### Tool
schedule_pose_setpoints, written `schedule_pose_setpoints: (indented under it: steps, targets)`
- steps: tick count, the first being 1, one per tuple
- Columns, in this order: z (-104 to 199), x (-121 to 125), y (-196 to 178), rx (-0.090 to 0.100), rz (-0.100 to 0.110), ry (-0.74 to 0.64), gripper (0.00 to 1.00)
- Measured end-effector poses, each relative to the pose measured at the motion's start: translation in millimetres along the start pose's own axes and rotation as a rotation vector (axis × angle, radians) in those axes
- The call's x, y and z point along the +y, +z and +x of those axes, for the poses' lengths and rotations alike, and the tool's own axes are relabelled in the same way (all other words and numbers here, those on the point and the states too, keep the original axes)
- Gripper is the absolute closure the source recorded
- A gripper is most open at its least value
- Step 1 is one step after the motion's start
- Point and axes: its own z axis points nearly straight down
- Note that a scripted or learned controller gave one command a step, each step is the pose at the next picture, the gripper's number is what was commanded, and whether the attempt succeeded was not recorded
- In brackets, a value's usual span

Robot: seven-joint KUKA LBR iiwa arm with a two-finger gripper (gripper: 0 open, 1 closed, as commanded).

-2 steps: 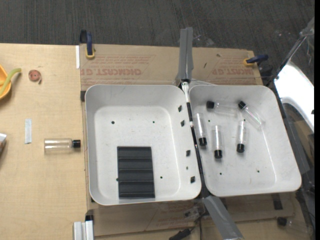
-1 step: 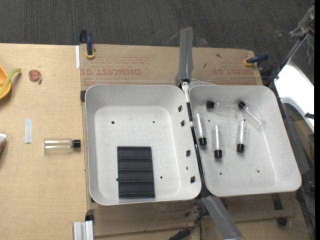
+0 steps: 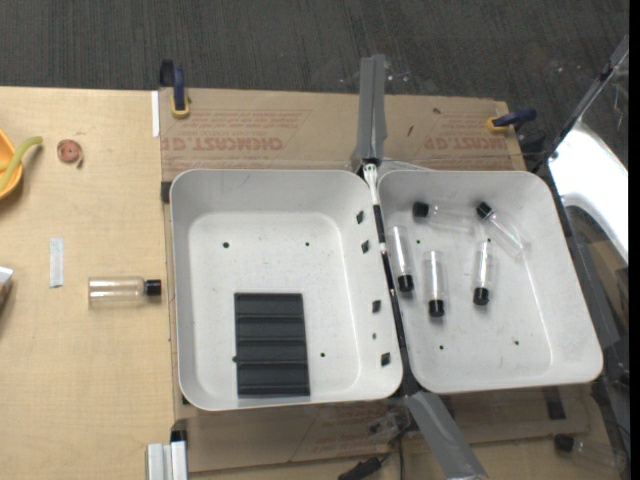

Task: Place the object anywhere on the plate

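Five clear tubes with black caps in right bin (image 3: 560, 268), all lying flat, none on the plate. Tube one (image 3: 400, 256) at left side of that bin, just beside the dividing wall, long axis near-far, cap at near end. Tube two (image 3: 434, 280) just right of it, same near-far axis, cap near, lying slightly nearer. Tube three (image 3: 482, 270) further right, near-far with a slight tilt, cap at near end. Tube four (image 3: 447, 214) in far part of the bin, long axis left-right, cap pointing left. Tube five (image 3: 500, 226) right of it, on a diagonal, cap at far-left end, body running near-right; clear end close to the top of tube three, contact hard to judge. Which tube counts as the task's object: cannot tell. Left bin (image 3: 200, 228) holding a dark ribbed plate (image 3: 270, 346), rectangular, flat on the floor in the near half, long axis near-far, ribs running left-right, nothing on top. Bins touching along a shared edge, sitting on a cardboard sheet (image 3: 250, 133) clamped at both far corners. On bare bench to the left, a clear vial (image 3: 120, 288) on its side, axis left-right, dark cap pointing right toward left bin, well apart from the plate.
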Motion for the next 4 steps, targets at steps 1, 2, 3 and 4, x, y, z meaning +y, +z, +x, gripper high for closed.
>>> schedule_pose_setpoints:
  steps: [1,2,3,4]
  targets:
    - [2.3,1.1,-0.9,0.001,0.000,0.186,0.00]
    - [1.2,0.7,-0.5,0.002,0.001,0.269,0.00]
    - [4.2,2.1,-1.0,0.002,0.001,0.268,0.00]
    - [0.3,0.5,0.3,0.000,0.003,0.273,0.00]
